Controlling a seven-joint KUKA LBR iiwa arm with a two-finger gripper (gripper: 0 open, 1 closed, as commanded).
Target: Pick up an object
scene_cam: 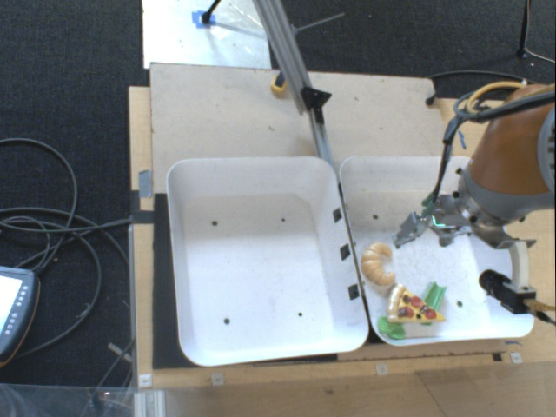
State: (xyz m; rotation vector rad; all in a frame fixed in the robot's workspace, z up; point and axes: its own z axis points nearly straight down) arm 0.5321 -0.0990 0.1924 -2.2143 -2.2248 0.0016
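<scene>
While no brand, label or readable writing shows on anything, the bench (226, 111) itself is a pale board with light wooden edging, standing on dark carpet (69, 59). Black cables (52, 224) loop over the carpet at the left, beside the corner of a handheld screen (13, 307). A slanted metal pole (291, 55) crosses the board from the top and ends between the two bins.

On the board, the left bin (187, 233) and the right bin (365, 176) sit touching side by side. Toy food lies near the right bin's front: a croissant (379, 262) by the dividing wall, a pizza slice (414, 306) just in front of it, and a green piece (434, 294) touching the slice.

From the right, the arm (512, 159) reaches over the right bin. Its gripper (415, 228) hangs above the bin floor, just beyond the croissant, fingers apart with nothing between them.
</scene>
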